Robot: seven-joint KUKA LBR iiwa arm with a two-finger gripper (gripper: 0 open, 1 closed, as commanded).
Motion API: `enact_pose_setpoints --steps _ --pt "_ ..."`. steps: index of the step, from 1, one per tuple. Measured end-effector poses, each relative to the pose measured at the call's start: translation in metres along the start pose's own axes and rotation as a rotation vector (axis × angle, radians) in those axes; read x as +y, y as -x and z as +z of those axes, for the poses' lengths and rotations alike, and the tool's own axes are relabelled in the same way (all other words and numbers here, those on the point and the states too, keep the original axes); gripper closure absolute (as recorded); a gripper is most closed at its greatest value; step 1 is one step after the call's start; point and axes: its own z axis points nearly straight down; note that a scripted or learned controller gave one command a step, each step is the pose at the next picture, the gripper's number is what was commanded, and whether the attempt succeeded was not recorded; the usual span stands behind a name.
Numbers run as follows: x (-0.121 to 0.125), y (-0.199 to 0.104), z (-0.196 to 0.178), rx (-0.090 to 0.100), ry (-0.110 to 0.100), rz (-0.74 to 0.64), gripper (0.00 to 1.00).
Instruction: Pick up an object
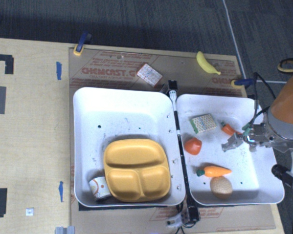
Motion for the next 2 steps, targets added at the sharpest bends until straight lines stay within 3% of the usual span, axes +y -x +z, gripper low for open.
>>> enact_pose_setpoints --steps 1,2 --pt "-0.012 -0.037 0.067 -0.001 0.004 -0.001 0.00" --pt "-0.052 -0.074 0.068 0.001 0.003 0.000 0.00"
